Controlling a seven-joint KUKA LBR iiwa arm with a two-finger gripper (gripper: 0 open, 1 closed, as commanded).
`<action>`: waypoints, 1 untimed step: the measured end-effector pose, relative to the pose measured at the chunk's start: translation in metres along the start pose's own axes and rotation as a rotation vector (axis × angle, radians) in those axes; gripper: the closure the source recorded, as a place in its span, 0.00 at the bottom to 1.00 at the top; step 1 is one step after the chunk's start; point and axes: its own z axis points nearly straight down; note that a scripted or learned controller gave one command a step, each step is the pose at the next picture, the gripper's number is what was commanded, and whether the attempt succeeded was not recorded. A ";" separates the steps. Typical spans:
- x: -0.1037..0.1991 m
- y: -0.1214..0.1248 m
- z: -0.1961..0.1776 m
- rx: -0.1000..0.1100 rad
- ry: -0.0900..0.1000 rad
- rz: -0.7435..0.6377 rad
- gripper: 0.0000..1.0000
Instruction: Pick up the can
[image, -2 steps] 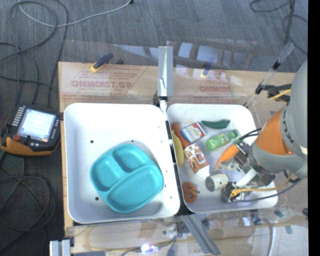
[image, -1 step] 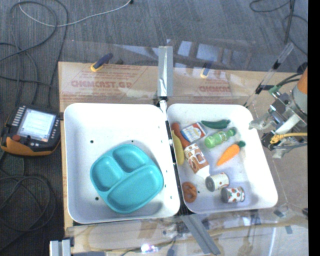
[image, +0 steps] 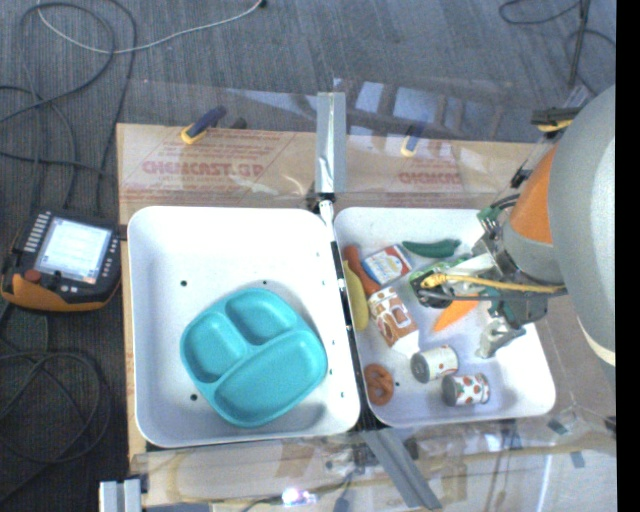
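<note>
Seemingly at the approach step. Hovering with the gripper (image: 497, 335) over the right bin's (image: 545, 398) right side; impossible to tell the claw's state. Near the front edge, on its side: pale can (image: 434, 361), beside a red-spotted can (image: 466, 388). Next: centre above, then descend.

Single fixed camera, mounted above the surface (image: 230, 170), is looking down at a slant. It is framing the left bin (image: 160, 260) and the right bin (image: 520, 385) whole, at moderate distance; floor (image: 200, 60) is showing along top and left, and the arm (image: 590, 200) is occupying the right edge.
</note>
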 end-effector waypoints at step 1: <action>-0.015 0.116 -0.080 -0.001 0.001 -0.022 0.00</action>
